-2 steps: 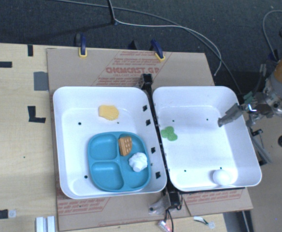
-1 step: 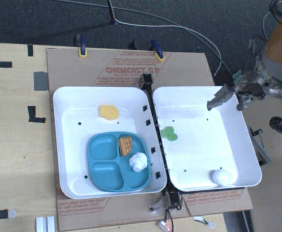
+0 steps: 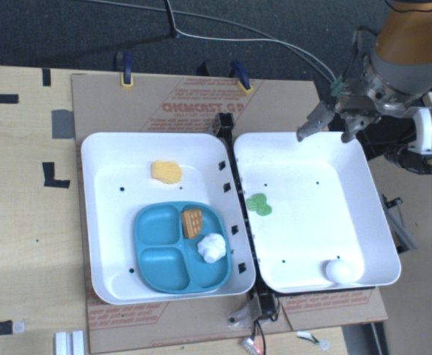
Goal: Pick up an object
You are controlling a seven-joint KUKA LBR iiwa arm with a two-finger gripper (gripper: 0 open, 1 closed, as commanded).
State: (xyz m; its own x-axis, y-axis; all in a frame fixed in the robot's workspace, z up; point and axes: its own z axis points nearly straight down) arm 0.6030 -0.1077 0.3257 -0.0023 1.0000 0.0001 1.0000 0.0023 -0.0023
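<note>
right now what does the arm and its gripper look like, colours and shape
The arm is a thick rounded column with a broad orange band and a grey metallic wrist section below it. The gripper beneath is a dark grey metal block carrying two slim dark fingers, with a small green patch near its upper left edge. A white part sits to the right of the wrist.

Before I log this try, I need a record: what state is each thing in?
gripper: open, holding nothing, above the right bin's far edge
blue divided tray: flat in the left bin
waffle piece: lying in the tray
white lump: lying in the tray
yellow piece: loose in the left bin
green piece: loose in the right bin
white ball: in the right bin's near corner
</note>
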